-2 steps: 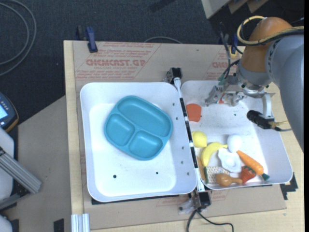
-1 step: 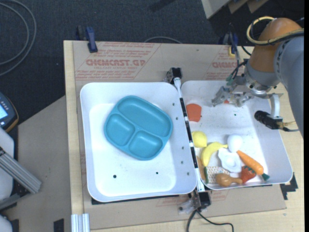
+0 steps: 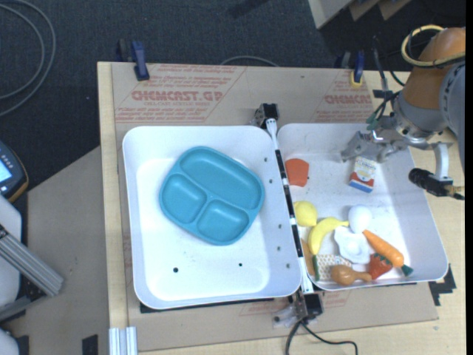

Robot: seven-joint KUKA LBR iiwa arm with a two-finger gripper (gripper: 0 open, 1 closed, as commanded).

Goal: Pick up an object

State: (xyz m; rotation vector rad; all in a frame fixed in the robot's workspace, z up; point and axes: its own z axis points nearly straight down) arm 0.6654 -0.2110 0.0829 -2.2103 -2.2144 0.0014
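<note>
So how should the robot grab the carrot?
Probably across the orange middle of the carrot, coming straight down from above. It lies flat and slanted in the right bin, long and thin, so closing across its narrow width suits it. Its lower end crowds the red piece, so grip nearer the upper end.

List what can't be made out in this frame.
- Gripper finger state: camera view, too small and blurred above the small carton.
- Carton print: too small to read.
- Toy food pile at the right bin's near corner: pieces overlap, lower ones partly hidden.
- Arm: cut off by the right edge.
</note>
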